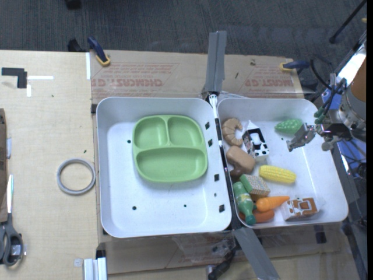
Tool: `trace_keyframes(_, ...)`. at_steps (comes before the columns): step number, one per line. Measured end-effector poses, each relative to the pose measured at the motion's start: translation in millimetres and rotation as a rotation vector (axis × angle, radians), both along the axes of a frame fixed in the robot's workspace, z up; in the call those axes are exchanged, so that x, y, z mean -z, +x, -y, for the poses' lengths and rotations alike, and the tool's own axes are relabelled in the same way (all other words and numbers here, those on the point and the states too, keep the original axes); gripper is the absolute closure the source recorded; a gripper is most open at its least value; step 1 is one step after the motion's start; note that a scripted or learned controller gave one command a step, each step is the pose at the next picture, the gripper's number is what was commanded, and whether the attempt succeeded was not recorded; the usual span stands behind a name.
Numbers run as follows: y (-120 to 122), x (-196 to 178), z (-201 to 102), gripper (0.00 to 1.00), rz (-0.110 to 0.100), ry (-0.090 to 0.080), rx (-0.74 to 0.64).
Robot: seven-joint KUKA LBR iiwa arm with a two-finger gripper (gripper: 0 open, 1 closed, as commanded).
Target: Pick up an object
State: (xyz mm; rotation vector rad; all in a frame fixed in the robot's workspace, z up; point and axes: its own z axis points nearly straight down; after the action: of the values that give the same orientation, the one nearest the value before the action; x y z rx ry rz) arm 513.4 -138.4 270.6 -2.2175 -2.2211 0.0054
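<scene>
The hand (304, 136) hangs over the right bin (326, 174), near its right wall, reaching in from the arm (355, 98) at the right edge; its metal fingers point left, and whether they are parted or closed cannot be told, with nothing seen between them. Just up and left of the hand lies a green toy (289, 125). Below and left of it rests the corn (277, 174), and farther down a carrot (271, 203) and a small orange box (301, 208). Along the far left side of that bin, away from the hand, sit a croissant (232, 130), a black-and-white packet (255, 142), a brown bun (240, 158) and a green bottle (244, 202). Well to the hand's left, the left bin (116, 209) holds a green tray (170, 148). Both bins sit on cardboard (145, 74) over a pale wooden counter (41, 133), where a tape ring (76, 175) and scissors (10, 238) lie at the far left. Beyond the counter is dark grey carpet (175, 10).
</scene>
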Motion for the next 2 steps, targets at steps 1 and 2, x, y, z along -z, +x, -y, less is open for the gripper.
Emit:
trace_keyframes(1, 55.1, 125.8, 1.1, 0.00, -0.001, 0.000, 0.162)
trace_keyframes(2, 107.2, 55.4, -4.1, 0.00, 0.002, -0.001, 0.045)
